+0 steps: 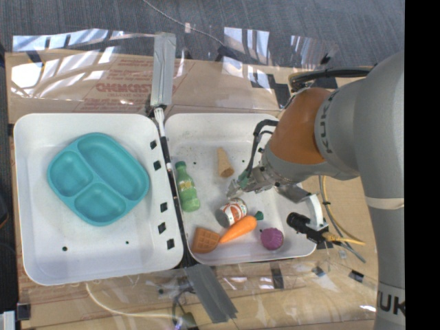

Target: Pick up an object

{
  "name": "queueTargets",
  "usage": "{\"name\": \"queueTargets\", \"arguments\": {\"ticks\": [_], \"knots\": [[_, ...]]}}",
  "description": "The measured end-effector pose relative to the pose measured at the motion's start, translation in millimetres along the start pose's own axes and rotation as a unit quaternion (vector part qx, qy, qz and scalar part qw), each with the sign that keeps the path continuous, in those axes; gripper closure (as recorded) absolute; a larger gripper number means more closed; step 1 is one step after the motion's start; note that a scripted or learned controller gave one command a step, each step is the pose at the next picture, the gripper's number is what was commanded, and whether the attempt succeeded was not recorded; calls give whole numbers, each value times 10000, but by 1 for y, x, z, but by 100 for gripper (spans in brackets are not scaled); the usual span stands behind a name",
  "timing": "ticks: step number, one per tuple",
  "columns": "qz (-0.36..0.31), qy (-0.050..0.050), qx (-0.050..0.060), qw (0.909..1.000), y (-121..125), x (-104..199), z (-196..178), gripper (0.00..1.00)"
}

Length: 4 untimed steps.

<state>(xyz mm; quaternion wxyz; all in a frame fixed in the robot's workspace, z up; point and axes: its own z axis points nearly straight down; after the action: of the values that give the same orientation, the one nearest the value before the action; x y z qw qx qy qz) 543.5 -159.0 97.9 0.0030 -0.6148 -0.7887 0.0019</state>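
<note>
Here the gripper (242, 184) hangs mid-frame over the right bin (206, 126). The small can (234, 212) lies just below-left of it, apart. Finger state: cannot tell.

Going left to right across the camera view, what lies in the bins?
Teal plate → green bottle → waffle → cone → carrot → purple ball.

A blue plate (98, 177) is seen in the left bin (41, 253). In the right bin (206, 126), a green bottle (185, 186), a cone (225, 162), a carrot (238, 229) and a purple ball (271, 238) are seen below the gripper (242, 185).
</note>
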Motion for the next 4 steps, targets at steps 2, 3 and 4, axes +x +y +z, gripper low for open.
{"name": "queueTargets", "arguments": {"ticks": [2,3,4], "knots": [[-28,14,29,10000,1,0,-6,100],[-29,13,28,10000,1,0,-6,0],[447,4,-27,9990,-43,-6,8,0]]}}
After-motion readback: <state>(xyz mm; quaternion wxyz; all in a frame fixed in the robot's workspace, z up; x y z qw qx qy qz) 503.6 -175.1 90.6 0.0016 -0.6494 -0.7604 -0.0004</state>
